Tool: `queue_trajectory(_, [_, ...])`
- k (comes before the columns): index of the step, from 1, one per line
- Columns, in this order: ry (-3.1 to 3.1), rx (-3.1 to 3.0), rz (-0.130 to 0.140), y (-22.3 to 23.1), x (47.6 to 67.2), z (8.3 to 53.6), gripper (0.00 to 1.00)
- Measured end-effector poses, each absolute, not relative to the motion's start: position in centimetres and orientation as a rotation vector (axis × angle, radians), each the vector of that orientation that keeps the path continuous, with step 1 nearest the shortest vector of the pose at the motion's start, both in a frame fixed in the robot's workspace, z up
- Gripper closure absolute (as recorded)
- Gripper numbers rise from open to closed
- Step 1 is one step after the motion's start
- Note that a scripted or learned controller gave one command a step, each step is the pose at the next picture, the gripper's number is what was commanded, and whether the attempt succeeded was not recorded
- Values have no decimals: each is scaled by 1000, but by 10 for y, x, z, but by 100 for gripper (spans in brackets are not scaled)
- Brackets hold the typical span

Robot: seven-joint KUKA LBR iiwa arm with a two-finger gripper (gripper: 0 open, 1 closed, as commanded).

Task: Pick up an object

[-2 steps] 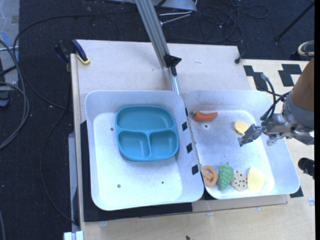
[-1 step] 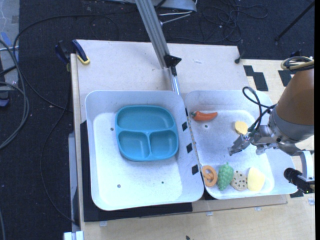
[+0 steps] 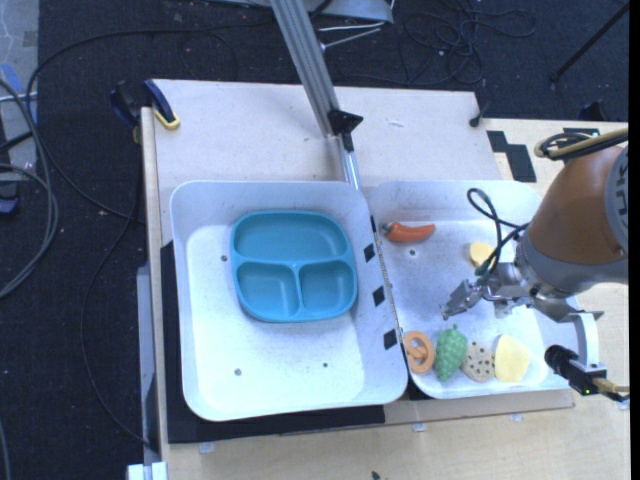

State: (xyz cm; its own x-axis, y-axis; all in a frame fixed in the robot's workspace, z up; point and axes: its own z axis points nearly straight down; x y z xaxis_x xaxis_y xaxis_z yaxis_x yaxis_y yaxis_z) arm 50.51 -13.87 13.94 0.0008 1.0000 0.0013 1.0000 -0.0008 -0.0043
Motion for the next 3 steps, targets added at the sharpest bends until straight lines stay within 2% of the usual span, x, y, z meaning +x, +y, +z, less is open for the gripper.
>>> queue_trajectory(1, [-2222,-2225,-1,-139,506,92,0])
queue_trajectory(2, [-2224,-2233,-4,-140,508,105,100])
queue_trajectory(3, [-2221,-2226,-2,-149,503,161,100])
